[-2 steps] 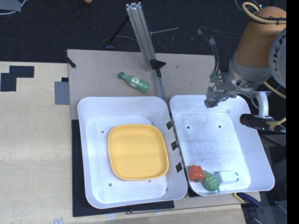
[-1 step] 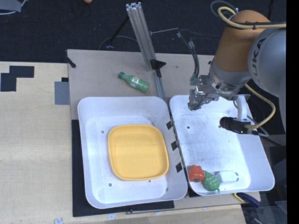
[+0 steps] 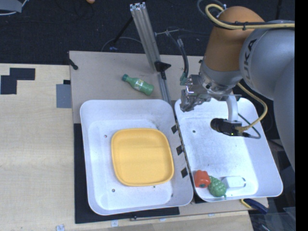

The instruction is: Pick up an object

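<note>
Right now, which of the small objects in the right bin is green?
The green piece at the near edge, lying between the red piece on its left and the white piece on its right.

**Objects in and around the bins**

We saw a yellow square plate [image 3: 142, 156] lying flat in the left bin [image 3: 91, 114]. A red piece [image 3: 201, 178], a green piece [image 3: 217, 187] and a white piece [image 3: 234, 181] clustered in the right bin's [image 3: 262, 129] near corner. A green bottle [image 3: 137, 84] lay behind the bins.

Bench [image 3: 96, 76] with bins [image 3: 96, 114], green bottle [image 3: 138, 84]
</note>
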Robot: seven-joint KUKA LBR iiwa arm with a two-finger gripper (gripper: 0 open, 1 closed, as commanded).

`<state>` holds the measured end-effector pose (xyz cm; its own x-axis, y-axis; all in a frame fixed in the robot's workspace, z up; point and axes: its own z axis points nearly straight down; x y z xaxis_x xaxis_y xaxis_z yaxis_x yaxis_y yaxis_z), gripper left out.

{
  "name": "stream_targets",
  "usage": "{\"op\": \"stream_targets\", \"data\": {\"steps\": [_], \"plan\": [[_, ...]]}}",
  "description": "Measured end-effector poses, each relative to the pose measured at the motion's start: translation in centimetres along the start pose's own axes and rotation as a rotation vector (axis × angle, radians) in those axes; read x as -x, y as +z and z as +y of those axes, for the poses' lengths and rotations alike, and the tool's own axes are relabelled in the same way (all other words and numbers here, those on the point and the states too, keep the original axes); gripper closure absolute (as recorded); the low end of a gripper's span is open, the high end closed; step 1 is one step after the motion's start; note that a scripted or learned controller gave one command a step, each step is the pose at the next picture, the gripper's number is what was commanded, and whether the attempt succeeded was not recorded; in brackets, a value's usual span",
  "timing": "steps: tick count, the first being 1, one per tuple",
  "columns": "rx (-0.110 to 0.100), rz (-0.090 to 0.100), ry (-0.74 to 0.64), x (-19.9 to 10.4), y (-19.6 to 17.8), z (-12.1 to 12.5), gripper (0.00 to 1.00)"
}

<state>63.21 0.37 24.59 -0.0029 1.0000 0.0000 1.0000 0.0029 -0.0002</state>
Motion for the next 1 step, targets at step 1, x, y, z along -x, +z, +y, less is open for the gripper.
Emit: {"op": "stream_targets", "data": {"steps": [1], "plan": [[-0.002, 0.001, 0.0, -5.01, 1.0, -0.87, 1.0]]}}
